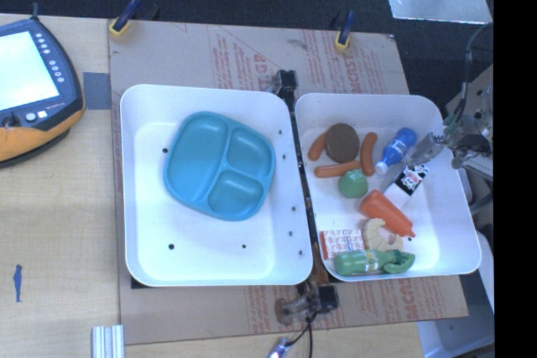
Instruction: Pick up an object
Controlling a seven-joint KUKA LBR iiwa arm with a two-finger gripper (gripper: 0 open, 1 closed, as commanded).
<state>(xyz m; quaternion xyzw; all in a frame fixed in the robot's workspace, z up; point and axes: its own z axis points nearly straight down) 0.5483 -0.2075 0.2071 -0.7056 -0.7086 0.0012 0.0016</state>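
Lying nearest: a green bottle [373, 263] on its side against the near wall of the right bin [453, 251].
Just behind it: a red-and-white packet [339, 242], print too small to read, and a beige piece [379, 234].
Mid bin: an orange carrot [388, 214], a green ball [353, 184] and a black-and-white carton [411, 179], markings unreadable.
Farther in: a brown disc [341, 142] between orange sausages [368, 153], and a blue bottle [396, 148].
Gripper [430, 145]: above the right bin's right side, just beside the blue bottle; whether it grasps anything cannot be told.
Left bin [138, 205]: a blue divided plate [221, 166].
Cardboard sheet [243, 54]: red lettering, illegible.
Far edge: two blue clamps [343, 28].
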